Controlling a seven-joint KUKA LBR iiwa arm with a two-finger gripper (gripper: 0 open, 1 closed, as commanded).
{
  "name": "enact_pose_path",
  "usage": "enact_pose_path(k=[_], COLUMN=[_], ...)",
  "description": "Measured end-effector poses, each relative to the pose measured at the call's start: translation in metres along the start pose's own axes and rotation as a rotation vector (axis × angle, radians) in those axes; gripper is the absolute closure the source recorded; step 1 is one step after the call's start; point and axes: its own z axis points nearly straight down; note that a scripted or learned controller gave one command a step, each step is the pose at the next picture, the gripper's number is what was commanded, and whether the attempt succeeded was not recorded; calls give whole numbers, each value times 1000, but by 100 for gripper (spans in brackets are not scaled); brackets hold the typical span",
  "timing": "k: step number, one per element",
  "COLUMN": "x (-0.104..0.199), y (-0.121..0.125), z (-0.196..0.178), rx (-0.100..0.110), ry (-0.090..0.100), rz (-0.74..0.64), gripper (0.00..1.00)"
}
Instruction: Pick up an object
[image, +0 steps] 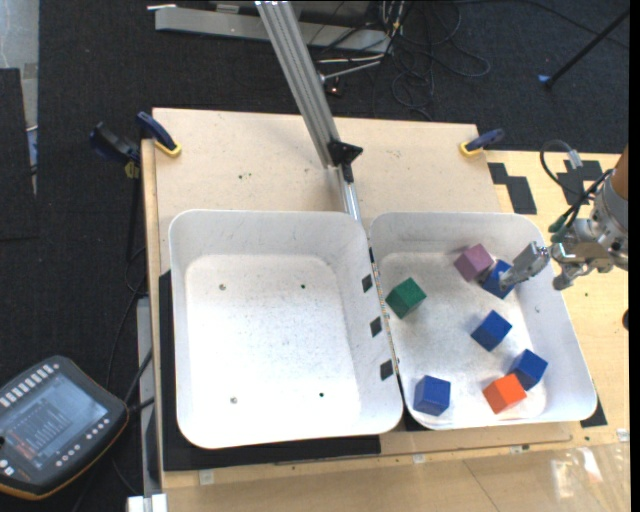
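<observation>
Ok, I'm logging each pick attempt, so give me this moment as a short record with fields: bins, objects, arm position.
left bin: white, shallow, no blocks seen in it
right bin: white, holds all the blocks
blocks: green; purple; blue partly hidden beside purple; blue mid-bin; blue near orange; blue at front; orange
gripper: at right bin's far right side, by the purple and hidden blue blocks
grasp: cannot tell

Single fixed overhead camera, slanted down, both white bins in frame
</observation>
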Motion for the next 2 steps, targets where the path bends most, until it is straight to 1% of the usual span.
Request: enact_pose_path(k=[1, 2], x=[0, -2], y=[1, -9], z=[-2, 53], rx=[-4, 1], ry=[-1, 0], rz=[1, 3], gripper=[0, 0])
